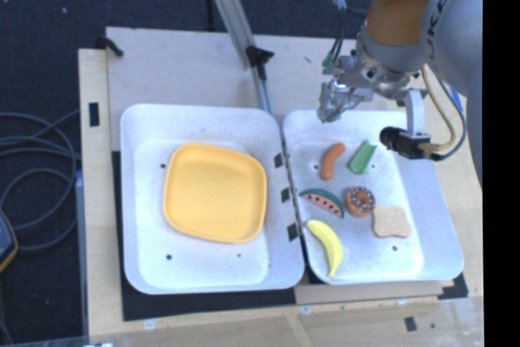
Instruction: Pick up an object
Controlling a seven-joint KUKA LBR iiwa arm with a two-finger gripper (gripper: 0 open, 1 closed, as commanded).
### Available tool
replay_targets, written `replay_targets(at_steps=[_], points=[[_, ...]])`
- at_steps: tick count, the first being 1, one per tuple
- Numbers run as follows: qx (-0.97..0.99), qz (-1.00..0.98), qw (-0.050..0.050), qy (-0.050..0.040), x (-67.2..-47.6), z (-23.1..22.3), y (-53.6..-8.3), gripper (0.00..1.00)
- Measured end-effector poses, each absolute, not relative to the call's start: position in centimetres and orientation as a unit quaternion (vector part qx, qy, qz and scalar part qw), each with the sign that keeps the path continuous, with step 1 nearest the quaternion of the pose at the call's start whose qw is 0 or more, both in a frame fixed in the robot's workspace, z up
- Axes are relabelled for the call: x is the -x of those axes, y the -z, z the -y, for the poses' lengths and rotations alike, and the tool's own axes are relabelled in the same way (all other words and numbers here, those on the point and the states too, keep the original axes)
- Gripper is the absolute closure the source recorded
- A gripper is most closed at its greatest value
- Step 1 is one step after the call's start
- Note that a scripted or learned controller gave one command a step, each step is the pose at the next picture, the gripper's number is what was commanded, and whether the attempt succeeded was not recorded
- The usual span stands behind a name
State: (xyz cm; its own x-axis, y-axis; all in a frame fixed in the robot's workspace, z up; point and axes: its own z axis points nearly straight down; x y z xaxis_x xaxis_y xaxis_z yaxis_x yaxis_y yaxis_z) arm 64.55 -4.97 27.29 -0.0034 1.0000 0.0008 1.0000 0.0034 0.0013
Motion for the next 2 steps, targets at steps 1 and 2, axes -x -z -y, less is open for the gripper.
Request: replay_targets(at_steps=[1, 2], points=[[-0.706, -0.708, 0.000, -0.0002, -64.5, 0.8, -26.4, 1.00], [-0.706, -0.708, 0.000, -0.0007, -64.8, -4.4, -26.8, 1.00]])
